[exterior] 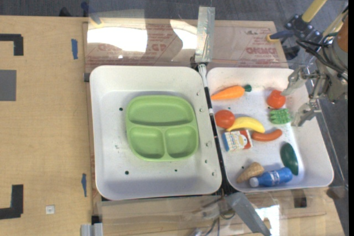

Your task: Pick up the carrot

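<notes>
The carrot (227, 93) is orange with a small green top and lies across the far left part of the right bin (321, 143). My gripper (302, 99) hangs over the far right side of that bin, well to the right of the carrot. Its two fingers (292, 82) are spread apart with nothing between them. A red-orange fruit (276, 99) and a green leafy piece (280, 116) lie just left of the fingers.
The right bin also holds a tomato (224, 118), banana (246, 124), red chili (266, 135), small carton (237, 141), dark green vegetable (289, 158), blue bottle (272, 178) and a tan piece (250, 171). The left bin (105, 119) holds a green divided plate (162, 126).
</notes>
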`<state>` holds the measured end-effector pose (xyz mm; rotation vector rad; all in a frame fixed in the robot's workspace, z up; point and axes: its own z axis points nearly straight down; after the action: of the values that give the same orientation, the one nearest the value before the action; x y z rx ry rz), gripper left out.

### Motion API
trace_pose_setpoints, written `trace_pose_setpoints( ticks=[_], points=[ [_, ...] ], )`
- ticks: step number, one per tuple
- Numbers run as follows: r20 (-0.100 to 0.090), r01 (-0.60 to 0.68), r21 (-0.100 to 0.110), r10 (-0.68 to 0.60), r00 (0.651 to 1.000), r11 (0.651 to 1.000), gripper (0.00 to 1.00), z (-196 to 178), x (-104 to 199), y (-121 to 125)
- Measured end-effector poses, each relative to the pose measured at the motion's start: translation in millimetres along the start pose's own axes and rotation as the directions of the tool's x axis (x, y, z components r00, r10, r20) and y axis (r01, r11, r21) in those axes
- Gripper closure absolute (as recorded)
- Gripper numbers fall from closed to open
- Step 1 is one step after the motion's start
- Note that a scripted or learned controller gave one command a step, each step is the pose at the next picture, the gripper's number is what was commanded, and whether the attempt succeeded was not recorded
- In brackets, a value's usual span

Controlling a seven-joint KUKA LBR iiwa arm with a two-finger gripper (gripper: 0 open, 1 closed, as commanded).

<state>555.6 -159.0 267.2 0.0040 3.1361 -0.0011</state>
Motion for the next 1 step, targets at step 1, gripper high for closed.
trace_pose_setpoints(
  ticks=[1],
  points=[
    [-0.012,0.104,-0.006,-0.104,0.995,0.995,0.00,132.2,-37.2,43.6]
  ],
)
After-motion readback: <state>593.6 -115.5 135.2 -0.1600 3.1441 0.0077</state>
